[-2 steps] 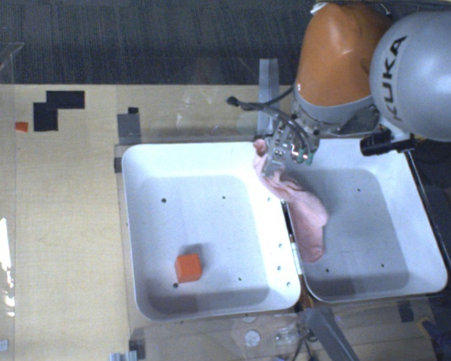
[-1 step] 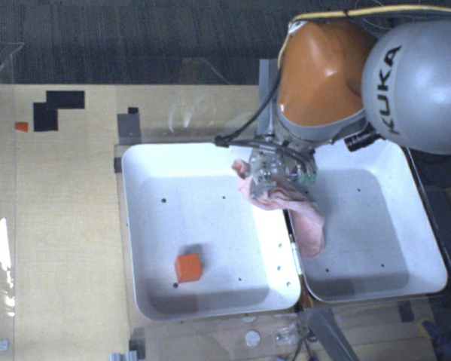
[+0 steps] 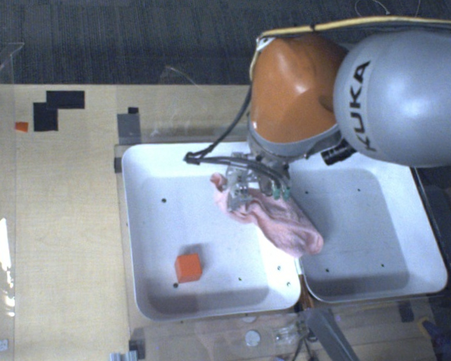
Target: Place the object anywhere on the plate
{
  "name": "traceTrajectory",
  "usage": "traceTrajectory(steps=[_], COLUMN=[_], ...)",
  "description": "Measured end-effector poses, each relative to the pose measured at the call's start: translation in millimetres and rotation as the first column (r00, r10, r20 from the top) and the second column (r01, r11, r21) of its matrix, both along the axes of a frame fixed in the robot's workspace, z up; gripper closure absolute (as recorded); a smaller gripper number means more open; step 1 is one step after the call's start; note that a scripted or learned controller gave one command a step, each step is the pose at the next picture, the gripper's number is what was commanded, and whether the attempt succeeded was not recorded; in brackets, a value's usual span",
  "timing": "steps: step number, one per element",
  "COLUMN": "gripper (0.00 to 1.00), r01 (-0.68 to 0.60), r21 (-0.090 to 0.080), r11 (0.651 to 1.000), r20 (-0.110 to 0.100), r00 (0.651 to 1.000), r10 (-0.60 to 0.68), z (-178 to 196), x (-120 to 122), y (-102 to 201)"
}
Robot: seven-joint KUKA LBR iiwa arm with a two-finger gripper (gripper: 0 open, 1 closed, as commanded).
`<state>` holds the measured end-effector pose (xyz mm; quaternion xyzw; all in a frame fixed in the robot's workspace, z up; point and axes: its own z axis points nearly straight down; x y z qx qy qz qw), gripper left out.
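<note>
Reading "KUKA", the arm [image 3: 387,92] hangs over a pink cloth [image 3: 280,222].

Pink cloth [image 3: 276,220] beneath arm [image 3: 319,95] — orange block [image 3: 188,268] apart

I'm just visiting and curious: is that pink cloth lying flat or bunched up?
Bunched up. The pink cloth is crumpled in folds beneath the end effector, trailing toward the seam between the left bin and the right bin.

The arm [image 3: 387,92] is rounded grey casing — black "KUKA" lettering at its nine o'clock side. An orange band [image 3: 292,86] domes beside it, and a black cable [image 3: 223,138] trails off toward eight o'clock.
</note>
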<state>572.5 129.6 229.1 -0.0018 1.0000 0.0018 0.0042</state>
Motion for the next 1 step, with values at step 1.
traceTrajectory(steps=[1], gripper=[0.00], r01=[0.000], r21=[0.000], r11=[1.000], r20=[0.000], r00=[1.000], r10=[0.000], z=[0.2], x=[0.1], y=[-0.2])
